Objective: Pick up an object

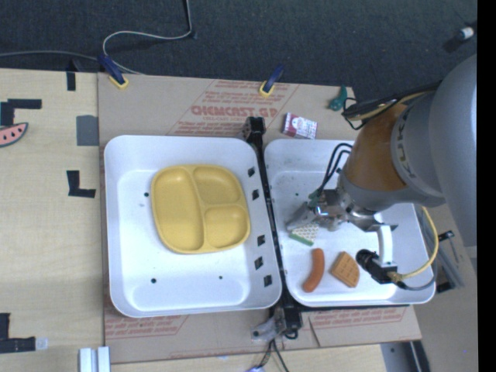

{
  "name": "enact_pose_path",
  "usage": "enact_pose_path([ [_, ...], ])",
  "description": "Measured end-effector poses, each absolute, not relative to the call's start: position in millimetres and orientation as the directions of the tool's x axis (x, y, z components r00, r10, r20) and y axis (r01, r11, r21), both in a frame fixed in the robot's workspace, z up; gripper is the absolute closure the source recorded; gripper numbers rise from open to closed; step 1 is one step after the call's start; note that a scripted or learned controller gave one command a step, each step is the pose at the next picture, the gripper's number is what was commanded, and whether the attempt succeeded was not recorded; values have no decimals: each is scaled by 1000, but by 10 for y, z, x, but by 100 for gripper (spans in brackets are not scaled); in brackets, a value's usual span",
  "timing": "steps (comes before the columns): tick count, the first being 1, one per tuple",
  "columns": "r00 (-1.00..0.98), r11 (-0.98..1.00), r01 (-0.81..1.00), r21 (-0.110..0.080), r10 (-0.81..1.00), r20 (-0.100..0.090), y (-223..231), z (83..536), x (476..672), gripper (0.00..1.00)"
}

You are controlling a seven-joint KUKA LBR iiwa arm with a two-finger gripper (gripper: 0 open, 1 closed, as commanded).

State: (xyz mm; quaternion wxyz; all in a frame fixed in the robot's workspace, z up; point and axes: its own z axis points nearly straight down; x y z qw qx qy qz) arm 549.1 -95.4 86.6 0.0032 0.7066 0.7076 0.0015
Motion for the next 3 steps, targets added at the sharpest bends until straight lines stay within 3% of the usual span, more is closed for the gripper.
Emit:
enact_pose_path([
  [1,-1,1,1000,9,1000,-3,-949,868,5320,0],
  [2,0,0,1000,1,1000,0,-959,859,5596,0],
  [3,-1,1,1000,6,1000,-2,-1054,865,5149,0],
])
